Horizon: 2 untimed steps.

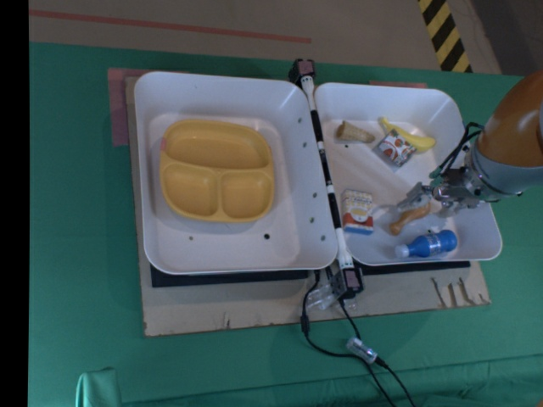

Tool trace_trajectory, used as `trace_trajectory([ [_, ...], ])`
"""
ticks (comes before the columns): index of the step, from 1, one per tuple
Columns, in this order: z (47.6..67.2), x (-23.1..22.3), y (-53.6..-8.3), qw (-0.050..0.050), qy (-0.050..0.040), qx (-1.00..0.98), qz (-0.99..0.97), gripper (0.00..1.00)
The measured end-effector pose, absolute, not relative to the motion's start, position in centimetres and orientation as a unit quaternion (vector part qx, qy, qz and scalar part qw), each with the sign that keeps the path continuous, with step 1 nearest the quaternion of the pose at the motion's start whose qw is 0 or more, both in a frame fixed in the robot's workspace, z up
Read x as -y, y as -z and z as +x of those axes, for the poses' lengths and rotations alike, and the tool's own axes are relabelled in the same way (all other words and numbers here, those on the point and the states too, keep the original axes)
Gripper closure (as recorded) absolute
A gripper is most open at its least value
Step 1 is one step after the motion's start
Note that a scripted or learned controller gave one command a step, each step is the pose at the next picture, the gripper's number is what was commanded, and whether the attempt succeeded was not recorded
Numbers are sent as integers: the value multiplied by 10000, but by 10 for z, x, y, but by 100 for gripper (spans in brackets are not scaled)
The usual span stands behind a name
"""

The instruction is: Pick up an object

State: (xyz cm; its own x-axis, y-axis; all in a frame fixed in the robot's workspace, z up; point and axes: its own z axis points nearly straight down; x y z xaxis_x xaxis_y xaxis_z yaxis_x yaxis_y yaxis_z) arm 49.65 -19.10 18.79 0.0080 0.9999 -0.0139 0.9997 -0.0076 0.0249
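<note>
The right bin holds several small items: a tan stick-shaped piece, a blue bottle lying on its side, a red and white fries box, a banana, a small red and white cup and a tan cone-shaped piece. My gripper reaches in from the right. It hangs low over the right bin, just above the upper right end of the tan stick. Nothing is seen lifted off the bin floor.
The left bin holds a yellow divided plate. A black and white divider bar runs between the bins. Cables trail over the green bench in front. The arm's orange band hangs over the right bin's right rim.
</note>
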Motion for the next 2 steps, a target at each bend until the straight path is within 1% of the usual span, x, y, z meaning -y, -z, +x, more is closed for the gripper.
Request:
trace_trajectory([
  [1,498,196,-203,217,-51,-7010,7128,100],
  [2,531,149,-325,59,-20,-7051,7091,100],
])
